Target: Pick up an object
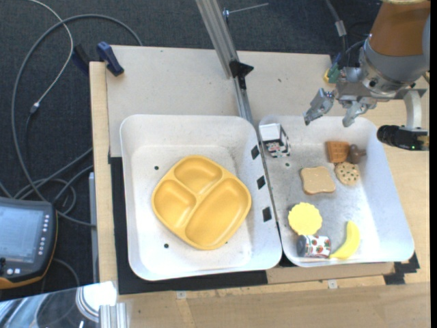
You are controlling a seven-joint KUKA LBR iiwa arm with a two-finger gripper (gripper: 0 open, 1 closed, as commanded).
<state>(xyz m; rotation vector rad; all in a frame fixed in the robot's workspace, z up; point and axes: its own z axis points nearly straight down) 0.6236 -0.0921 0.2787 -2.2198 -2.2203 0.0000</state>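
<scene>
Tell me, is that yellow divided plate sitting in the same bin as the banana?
No, the yellow divided plate lies alone in the left bin, while the banana lies in the right bin with the other toy foods.

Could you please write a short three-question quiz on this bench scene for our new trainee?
1. True or false: the yellow divided plate lies in the left bin.
2. Which item lies nearest the toy banana in the right bin?
A. toast slice
B. small can
C. chocolate chip cookie
3. Fill in: the gripper, fingers spread and holding nothing, hovers over the ____ bin's far edge.

Key: 1 true; 2 B; 3 right.
</scene>
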